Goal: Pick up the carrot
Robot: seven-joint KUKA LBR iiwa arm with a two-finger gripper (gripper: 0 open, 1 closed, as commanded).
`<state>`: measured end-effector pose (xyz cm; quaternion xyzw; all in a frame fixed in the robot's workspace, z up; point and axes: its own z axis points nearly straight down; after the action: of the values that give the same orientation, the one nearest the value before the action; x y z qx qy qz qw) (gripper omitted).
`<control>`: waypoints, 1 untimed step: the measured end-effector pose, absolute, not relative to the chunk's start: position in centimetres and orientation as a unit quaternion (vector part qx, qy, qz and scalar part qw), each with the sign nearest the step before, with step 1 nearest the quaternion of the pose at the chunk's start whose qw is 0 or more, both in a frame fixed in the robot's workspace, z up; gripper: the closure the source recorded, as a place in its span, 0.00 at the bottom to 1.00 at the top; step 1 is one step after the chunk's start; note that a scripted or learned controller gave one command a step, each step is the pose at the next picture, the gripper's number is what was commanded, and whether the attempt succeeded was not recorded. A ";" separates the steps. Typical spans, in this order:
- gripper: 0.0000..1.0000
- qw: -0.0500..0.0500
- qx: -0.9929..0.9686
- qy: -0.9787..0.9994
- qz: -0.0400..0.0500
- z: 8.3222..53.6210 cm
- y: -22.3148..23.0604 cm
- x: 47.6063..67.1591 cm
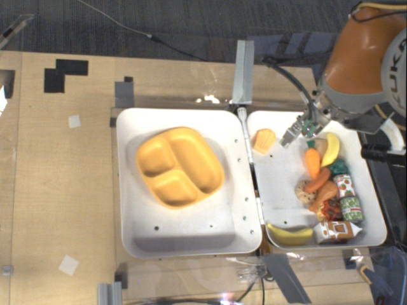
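My gripper (304, 132) hung over the far part of the right bin (280, 196); whether it was open or closed could not be told. The carrot (312, 162) lay in that bin just near of the gripper, beside a banana (331, 149), at the far end of a pile of toy food. A yellow divided plate (179, 166) sat in the left bin (184, 234).

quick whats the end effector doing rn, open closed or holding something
End effector: cannot be told whether open or closed; nothing seen held, poised just above the carrot in the right bin.
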<state>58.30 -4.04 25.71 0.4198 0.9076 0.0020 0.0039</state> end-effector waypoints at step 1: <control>0.00 0.004 0.421 0.907 0.001 25.7 -4.2 58.3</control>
<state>58.27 -4.18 25.68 0.4205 0.9073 0.0014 0.0038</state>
